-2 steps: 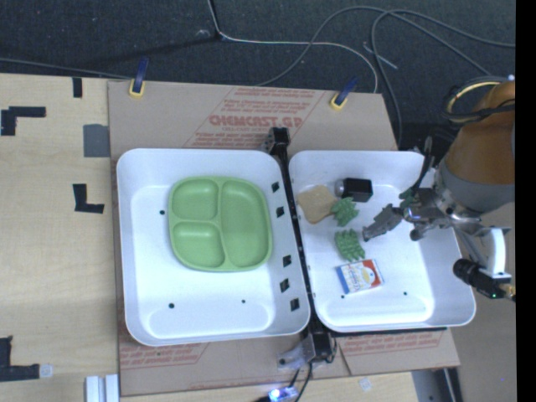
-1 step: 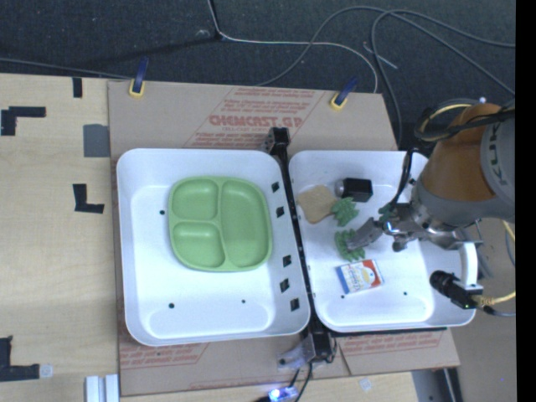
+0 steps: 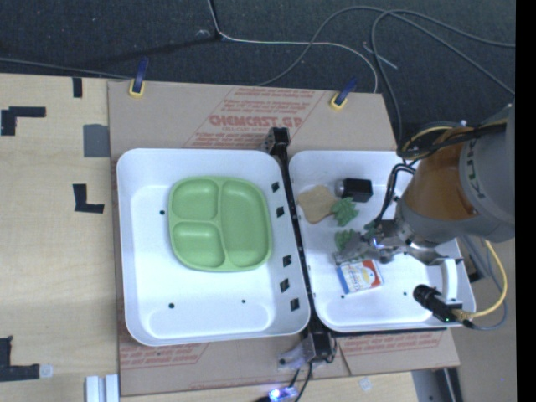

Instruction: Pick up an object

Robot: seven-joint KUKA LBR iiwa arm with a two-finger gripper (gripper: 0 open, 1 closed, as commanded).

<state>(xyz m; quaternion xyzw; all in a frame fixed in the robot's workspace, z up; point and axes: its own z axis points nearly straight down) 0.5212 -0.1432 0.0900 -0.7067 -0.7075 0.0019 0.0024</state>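
Camera view: left bin (image 3: 138,224) holds a green divided plate (image 3: 221,224), lying flat near its middle. Right bin (image 3: 331,308) holds a tan flat piece (image 3: 316,202), a black block (image 3: 358,188), two green leafy bits (image 3: 345,212), and a small printed packet (image 3: 361,275). Gripper (image 3: 374,245) sits low over the packet's upper edge, beside the lower green bit; finger state — cannot tell.
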